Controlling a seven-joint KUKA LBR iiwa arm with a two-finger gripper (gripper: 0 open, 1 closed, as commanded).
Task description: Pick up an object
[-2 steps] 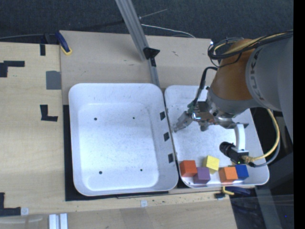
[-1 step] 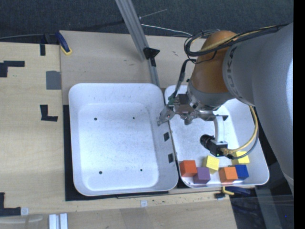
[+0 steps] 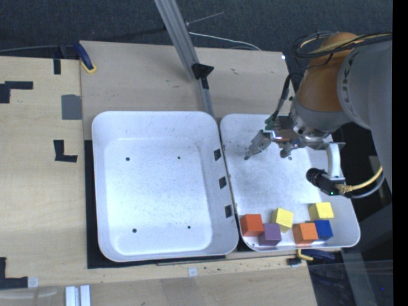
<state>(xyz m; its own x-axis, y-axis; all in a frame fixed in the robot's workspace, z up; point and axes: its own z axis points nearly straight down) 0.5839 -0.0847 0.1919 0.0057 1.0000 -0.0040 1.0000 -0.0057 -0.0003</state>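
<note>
Several small cubes lie along the near edge of the right bin [image 3: 280,187]: an orange cube [image 3: 252,224], a purple cube [image 3: 271,233], a yellow cube [image 3: 284,217], a second orange cube [image 3: 306,233], a blue cube [image 3: 324,229] and another yellow cube [image 3: 322,210]. My gripper [image 3: 271,150] hangs over the far part of the right bin, well behind the cubes. Its fingers are spread open, with nothing between them.
The left bin [image 3: 153,183] lies beside the right one, sharing a raised rim with black clips. A metal pole [image 3: 178,30] slants in from the top toward the bins' far junction. A black cable fitting [image 3: 322,180] hangs off the wrist above the right bin's right side.
</note>
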